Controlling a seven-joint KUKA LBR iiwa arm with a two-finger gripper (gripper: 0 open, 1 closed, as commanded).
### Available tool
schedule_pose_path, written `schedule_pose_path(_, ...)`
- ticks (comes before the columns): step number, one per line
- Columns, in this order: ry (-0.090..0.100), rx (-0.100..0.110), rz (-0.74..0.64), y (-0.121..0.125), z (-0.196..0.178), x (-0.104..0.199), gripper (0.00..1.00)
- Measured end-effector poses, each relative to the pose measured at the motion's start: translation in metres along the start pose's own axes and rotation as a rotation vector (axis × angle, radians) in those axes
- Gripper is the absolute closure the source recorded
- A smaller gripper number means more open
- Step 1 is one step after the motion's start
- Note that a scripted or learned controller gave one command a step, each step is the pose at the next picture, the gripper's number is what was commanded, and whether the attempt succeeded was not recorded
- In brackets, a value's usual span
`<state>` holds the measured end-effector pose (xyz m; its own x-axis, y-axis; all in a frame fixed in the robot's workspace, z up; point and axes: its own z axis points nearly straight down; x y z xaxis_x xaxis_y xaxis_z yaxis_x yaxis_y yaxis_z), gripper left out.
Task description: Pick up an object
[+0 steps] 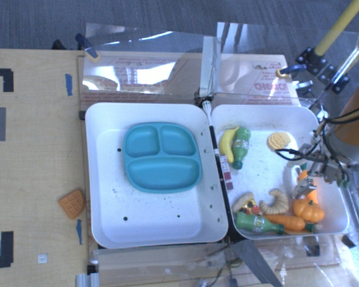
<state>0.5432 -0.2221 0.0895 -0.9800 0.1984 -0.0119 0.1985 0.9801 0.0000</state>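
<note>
Hovering: gripper (304, 187) just above toy pumpkin (307, 208) | jaws: cannot tell | nothing lifted, grasp pending

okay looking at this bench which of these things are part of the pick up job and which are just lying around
Part of the job:
two-finger gripper
orange toy pumpkin
orange toy carrot
green toy bottle by the yellow toy banana
round yellow cracker

Just lying about:
blue divided plastic plate
brown waffle piece on the bench
</note>
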Motion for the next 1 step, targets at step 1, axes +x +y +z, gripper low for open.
schedule_pose_path(1,0.001,0.002,0.008,0.0150,-0.0010,0.0570,0.00)
